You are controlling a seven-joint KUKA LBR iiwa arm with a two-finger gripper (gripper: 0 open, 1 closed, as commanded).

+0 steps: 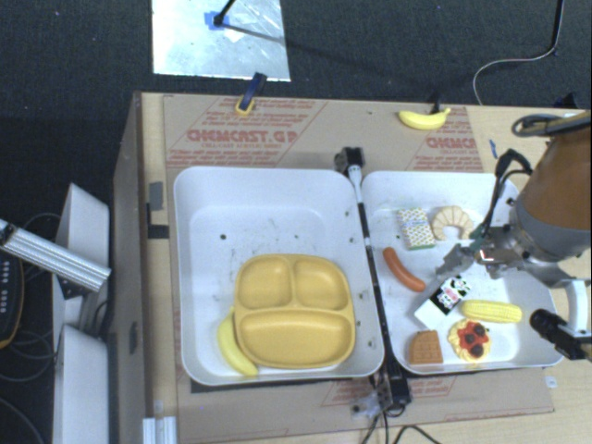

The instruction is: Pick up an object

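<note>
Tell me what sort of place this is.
Probably a robotics lab's grasping test bench: two white bins side by side on a cardboard-topped bench, toy food like a corn cob and hot dog, and a robot arm reaching in.

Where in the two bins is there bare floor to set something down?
Left bin: bare floor behind the yellow tray and along its left wall, ahead of the banana. Right bin: crowded; sausage, croissant, corn and the arm fill the middle.
</note>
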